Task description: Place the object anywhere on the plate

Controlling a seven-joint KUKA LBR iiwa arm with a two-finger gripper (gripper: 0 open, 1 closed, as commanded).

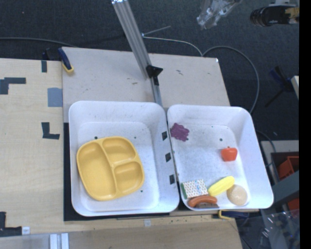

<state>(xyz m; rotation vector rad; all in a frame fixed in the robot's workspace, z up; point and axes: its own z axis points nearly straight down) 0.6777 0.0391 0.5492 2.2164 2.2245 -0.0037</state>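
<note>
arm: grey bulk at the desk's near right corner | claw (pixel 214 12): blurred beyond the far edge, perhaps; spread unreadable | yellow plate (pixel 110 167): left bin

Even, fairly bright overhead light, soft faint shadows, mild overall blur, white bins (pixel 209 113) slightly washed out.

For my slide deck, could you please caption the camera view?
Yellow divided plate in the left bin; toy foods in the right bin.
</note>
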